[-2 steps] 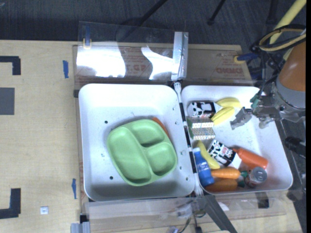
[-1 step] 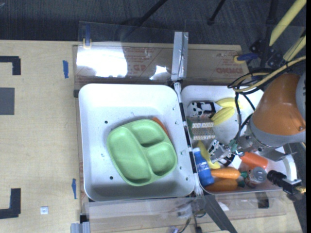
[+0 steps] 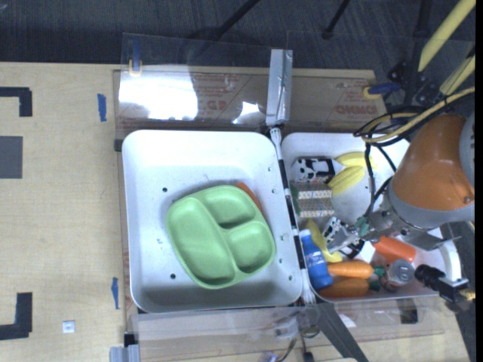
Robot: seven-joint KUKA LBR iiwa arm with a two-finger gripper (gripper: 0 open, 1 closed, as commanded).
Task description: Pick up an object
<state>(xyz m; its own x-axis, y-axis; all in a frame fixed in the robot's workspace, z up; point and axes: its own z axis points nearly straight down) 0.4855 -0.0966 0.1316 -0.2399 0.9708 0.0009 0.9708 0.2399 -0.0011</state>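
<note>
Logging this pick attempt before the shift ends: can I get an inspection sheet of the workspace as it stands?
Surface: wooden bench bearing two white bins, left bin and right bin.
Job's things: green divided plate in left bin; banana, carrot, blue bottle, black-and-white spotted item in right bin.
Clutter: right bin crowded, items touching.
End effector: down among right-bin items; grasp unclear.
Cables: black and yellow cables by the arm.
Surroundings: clear panel behind bins; blue tape.
</note>
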